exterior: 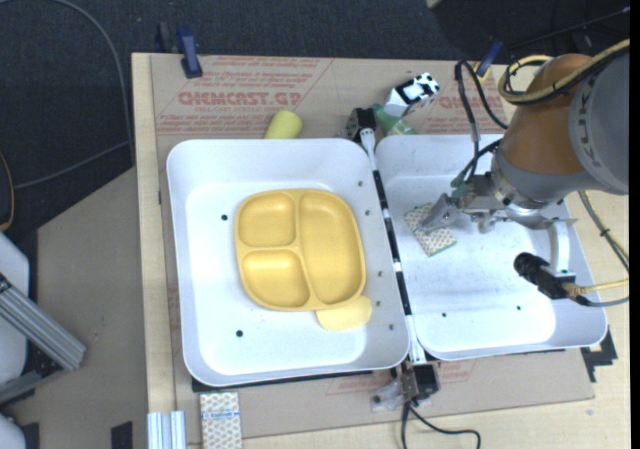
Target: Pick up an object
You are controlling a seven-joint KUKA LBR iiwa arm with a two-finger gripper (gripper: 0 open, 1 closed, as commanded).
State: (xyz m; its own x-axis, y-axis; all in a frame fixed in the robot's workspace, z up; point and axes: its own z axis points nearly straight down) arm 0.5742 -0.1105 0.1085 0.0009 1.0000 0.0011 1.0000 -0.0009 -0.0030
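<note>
Looking down on a cardboard-topped bench [150, 237] and finding a blue clamp [187, 50] biting its far left edge. Moving right, noting a small yellow lump [283, 124] lying on the board just beyond the far rim of the left bin [200, 337]. Seeing inside that bin a yellow divided plate [300, 249], lying flat near the middle, with a paler yellow piece [345, 314] poking out from under its near right corner and touching it. Passing the seam where the two bins are meeting, spotting a black-and-white item [415, 90] sitting outside, past their far corners. Coming into the right bin [480, 332] and finding a small speckled grey pad [432, 235] resting on the floor near the left wall, in the far half. Watching the gripper [455, 209] hanging at the pad's far right edge, touching it or very nearly; not being able to tell whether the pincer is apart, together, or clamping the pad. Ending at the arm [545, 132], orange-banded, reaching in from the right.
</note>
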